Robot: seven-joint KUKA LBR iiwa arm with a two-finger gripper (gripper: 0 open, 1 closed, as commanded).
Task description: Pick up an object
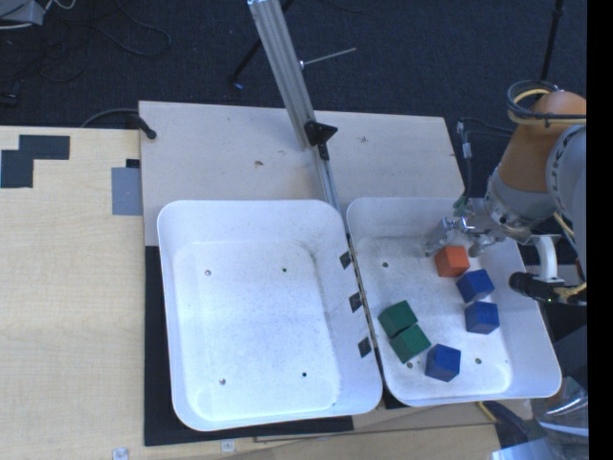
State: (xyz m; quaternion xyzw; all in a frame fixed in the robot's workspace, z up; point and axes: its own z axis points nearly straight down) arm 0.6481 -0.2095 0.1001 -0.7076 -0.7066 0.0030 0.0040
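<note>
Tool (462, 234) low over the right bin (536, 377), near its upper edge. Metal fingers visible but small and partly lost against the white bin floor; cannot tell whether they stand apart or together. Nothing seen between them.

Nearest candidate: orange cube (451, 260), just below the tool in the view, touching or nearly touching the fingertips. It sits slightly left of the wrist line. No long axis to speak of, roughly square faces, turned a little off the bin's edges.

Outward from there: blue cube (475, 285) just beside the orange one, lower right, close enough to crowd a finger on that side. Second blue cube (482, 316) below it. Third blue cube (442, 362) near the bin's lower edge. Two green cubes (404, 331) touching each other, toward the divider between the bins.

Left bin (182, 228) well apart from the tool. Slanted aluminium rail (287, 75) crosses the desk (220, 151) above the bins.

Judgement: orange cube the likely target; short descent needed, neighbouring blue cube the main obstruction.
</note>
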